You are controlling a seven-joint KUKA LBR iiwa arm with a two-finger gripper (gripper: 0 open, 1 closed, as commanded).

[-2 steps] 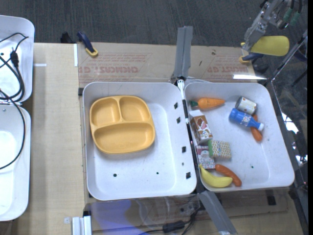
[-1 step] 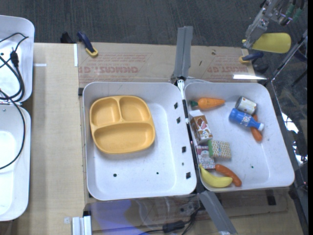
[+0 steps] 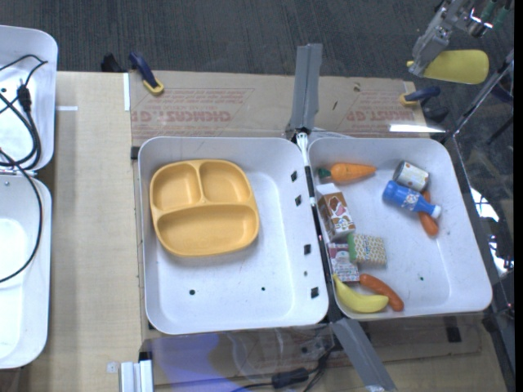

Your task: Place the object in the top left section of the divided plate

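Object: not yet singled out — every candidate lies in the right bin, none on the plate.
Candidates: carrot at the bin's upper left; small can and blue bottle toward upper right; printed carton along the left wall; checked box mid-bin; banana and a second carrot at the lower left corner.
Divided plate: yellow-orange divided plate, upper part of the left bin, three sections bare; two small ones along the top, one long one below.
Target section: top left section, nearest the upper left of the frame.
Pincer: pincer high in the upper right corner of the frame, above the bench and beyond the right bin's far rim; spread or pressed together — cannot tell at this size; nothing seen between its tips.
Yellow shape by pincer: yellow shape just beside it, nature unclear; not seen to be held.
Step in hand: judged as the very start, before any grasp.
Next move: likely a descent into the right bin onto one isolated item; carrot or bottle sit apart from neighbours, so cleaner picks than the crowded lower left cluster.
After that: carry leftward over the bin divider, release low over the top left section, clear of the plate's inner ridges.
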